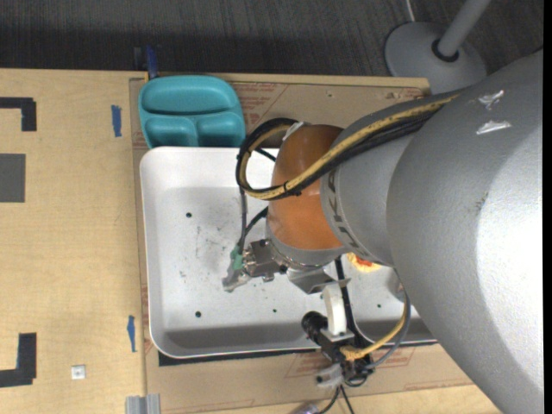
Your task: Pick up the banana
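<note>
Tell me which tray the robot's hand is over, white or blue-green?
The shallow white plastic bin: the hand is over its floor. The teal divided plastic tray lies beyond its top rim.

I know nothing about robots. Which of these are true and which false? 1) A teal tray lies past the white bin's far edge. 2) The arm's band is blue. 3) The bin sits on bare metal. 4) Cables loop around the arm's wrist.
1) True: the teal tray lies just beyond the white bin.
2) False: the arm's band is orange.
3) False: the bin rests on a brown cardboard-like surface.
4) True: black and yellow cables loop beside the band.
</note>
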Motion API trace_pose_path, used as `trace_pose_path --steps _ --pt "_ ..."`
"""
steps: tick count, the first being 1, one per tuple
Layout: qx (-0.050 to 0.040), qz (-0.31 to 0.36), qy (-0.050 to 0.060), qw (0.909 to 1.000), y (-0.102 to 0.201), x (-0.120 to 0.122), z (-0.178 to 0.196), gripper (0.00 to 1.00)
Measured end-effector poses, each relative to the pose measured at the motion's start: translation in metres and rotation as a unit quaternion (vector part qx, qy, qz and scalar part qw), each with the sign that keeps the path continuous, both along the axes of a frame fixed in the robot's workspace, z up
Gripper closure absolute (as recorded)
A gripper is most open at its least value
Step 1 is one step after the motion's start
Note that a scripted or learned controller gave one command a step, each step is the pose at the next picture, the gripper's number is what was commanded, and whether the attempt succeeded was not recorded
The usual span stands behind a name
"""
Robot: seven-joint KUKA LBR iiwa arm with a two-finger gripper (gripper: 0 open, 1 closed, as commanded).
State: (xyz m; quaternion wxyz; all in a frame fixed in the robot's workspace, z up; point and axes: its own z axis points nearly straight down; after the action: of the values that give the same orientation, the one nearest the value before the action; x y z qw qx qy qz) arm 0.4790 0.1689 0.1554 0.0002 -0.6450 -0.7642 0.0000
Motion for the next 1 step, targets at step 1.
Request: trace_pose_path --steps 1 --pt "0.0005 0.179 -0.001 0.9839 0.0253 0.0008 -0.0693 0.00"
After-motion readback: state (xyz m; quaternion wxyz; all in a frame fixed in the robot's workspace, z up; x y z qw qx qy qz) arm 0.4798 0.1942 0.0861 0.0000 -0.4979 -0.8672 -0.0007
